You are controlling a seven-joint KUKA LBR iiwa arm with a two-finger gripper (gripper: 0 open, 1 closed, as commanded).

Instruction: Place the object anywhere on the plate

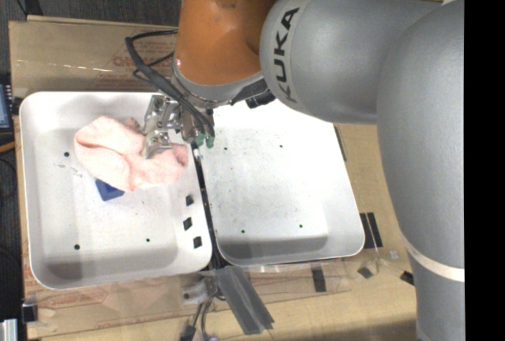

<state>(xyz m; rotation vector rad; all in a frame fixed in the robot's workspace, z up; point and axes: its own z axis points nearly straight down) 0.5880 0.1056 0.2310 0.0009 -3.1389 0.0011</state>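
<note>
Pink cloth (pixel 126 154), covering a blue piece (pixel 109 190) in the left bin (pixel 47 252), lies under the hand (pixel 162 134), whose grip state cannot be told; a sound step seems to require a firm central pinch before lifting.

- Grey arm (pixel 371 39) entering from right, bulky link w/ KUKA lettering across top of view.
- Orange band (pixel 217 24) above wrist, upper centre, facing camera.
- Wrist pointing down-left; black cables looped along its left side.
- Gripper (pixel 162 138) hanging low below the band, metal body in glare; fingers' state not readable from this angle.
</note>
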